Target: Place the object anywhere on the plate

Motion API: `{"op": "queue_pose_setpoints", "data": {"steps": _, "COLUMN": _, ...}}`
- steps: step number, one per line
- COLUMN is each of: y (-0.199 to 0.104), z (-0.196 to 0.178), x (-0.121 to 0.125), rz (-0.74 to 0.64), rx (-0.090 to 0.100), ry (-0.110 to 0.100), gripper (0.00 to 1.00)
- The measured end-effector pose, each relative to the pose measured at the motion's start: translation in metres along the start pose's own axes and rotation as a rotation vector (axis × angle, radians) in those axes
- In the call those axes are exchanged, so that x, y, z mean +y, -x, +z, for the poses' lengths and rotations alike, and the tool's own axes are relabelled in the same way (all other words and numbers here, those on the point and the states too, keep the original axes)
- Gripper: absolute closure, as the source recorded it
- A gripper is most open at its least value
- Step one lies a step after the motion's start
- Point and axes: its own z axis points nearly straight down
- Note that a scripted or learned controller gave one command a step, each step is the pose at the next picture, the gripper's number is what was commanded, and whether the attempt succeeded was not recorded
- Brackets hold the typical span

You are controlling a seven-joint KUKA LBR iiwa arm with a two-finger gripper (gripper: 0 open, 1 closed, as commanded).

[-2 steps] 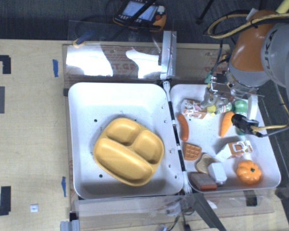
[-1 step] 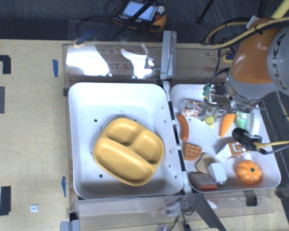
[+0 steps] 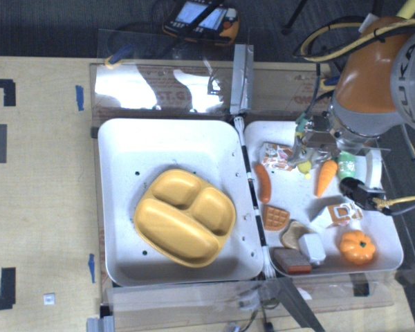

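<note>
Plate (image 3: pixel 185 216), yellow and three-sectioned, sits bare in the left bin (image 3: pixel 117 185); the toy foods, carrot (image 3: pixel 325 176) among them, lie in the right bin (image 3: pixel 394 251), the gripper (image 3: pixel 311 144) low over its far side, finger state cannot be told, apparently holding nothing, so pick and placement remain.

We see the plate (image 3: pixel 185 216) – yellow, w/ three compartments, lying flat & turned at a slant in the left bin (image 3: pixel 117 151), roughly mid-bin toward the near side. Nothing rests on it. Which object in the right bin (image 3: pixel 394 254) is the task's, we can't tell.
</note>
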Motion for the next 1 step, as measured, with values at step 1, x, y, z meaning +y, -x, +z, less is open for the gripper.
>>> {"op": "queue_pose_setpoints", "data": {"steps": 1, "y": -0.0749, "z": 0.0469, "x": -0.0007, "rz": -0.266, "rx": 0.002, "ry": -0.006, "gripper": 1.0}}
